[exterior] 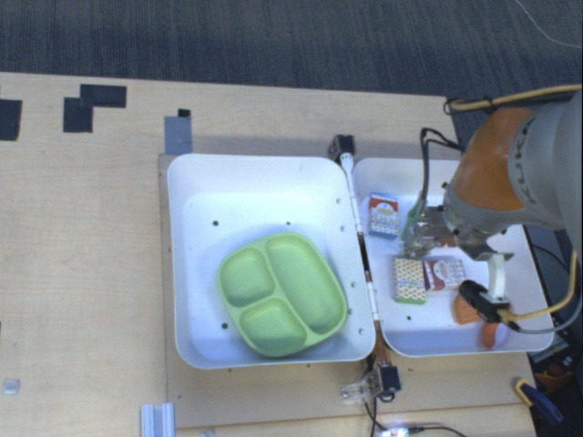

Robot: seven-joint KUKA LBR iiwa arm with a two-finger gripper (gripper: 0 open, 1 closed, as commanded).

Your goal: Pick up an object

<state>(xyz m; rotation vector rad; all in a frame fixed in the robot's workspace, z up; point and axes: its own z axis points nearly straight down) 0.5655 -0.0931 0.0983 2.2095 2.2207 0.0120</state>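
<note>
Two shallow white bins side by side on a pale wooden surface (82, 271). In the left bin (196, 198), a green divided plate (282, 294) with three compartments, lying flat toward the near side. In the right bin (401, 340), a small white carton with a red label (383, 215) toward the far left; nearer, a flat patterned packet (410, 280), with a red-and-white packet (446, 272) just beside it on the right; an orange object (469, 310) near the right corner. Above the right bin, the grey arm with orange band (496, 167), reaching in from the right. Claw (421, 237) low between carton and packets; cannot tell how far open, nor whether anything is gripped.
</note>
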